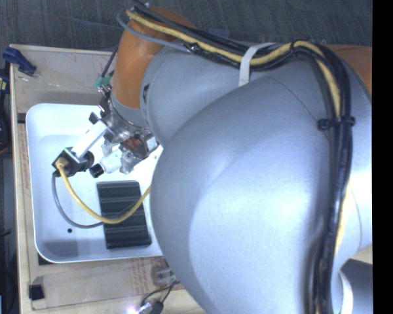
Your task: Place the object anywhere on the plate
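One ribbed black block point(123, 214), probably the object to be moved, lies flat on the floor of the left white bin point(39, 234), so the placing appears not yet done. The gripper point(118, 152) hangs just above and beside the block's far end, not visibly holding it; whether it is wide or closed cannot be told amid the wrist hardware and looping yellow cable point(78, 203). The grey arm point(262, 175) covers the right side, likely hiding the plate.
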{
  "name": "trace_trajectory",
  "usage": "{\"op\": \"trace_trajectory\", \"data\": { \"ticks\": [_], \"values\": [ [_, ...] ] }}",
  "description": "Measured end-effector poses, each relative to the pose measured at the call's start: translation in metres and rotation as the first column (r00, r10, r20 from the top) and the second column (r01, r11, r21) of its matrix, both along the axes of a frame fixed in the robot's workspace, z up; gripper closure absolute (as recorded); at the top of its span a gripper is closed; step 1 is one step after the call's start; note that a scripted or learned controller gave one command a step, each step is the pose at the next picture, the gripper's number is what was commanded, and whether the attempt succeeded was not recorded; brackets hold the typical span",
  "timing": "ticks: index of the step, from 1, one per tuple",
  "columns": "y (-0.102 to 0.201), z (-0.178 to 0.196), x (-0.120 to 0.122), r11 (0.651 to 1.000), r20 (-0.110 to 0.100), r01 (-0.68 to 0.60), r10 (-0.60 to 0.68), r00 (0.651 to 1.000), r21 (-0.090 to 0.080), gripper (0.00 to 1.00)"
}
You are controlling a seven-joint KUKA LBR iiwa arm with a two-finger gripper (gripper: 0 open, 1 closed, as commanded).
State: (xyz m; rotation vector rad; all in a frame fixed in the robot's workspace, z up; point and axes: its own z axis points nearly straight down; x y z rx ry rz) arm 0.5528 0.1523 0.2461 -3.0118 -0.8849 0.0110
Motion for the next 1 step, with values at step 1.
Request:
{"op": "trace_trajectory", "data": {
  "ticks": [1],
  "values": [
    [0.0673,0.0144,0.0457,0.979,0.003,-0.205,0.205,0.979,0.002,1.0]
  ]
}}
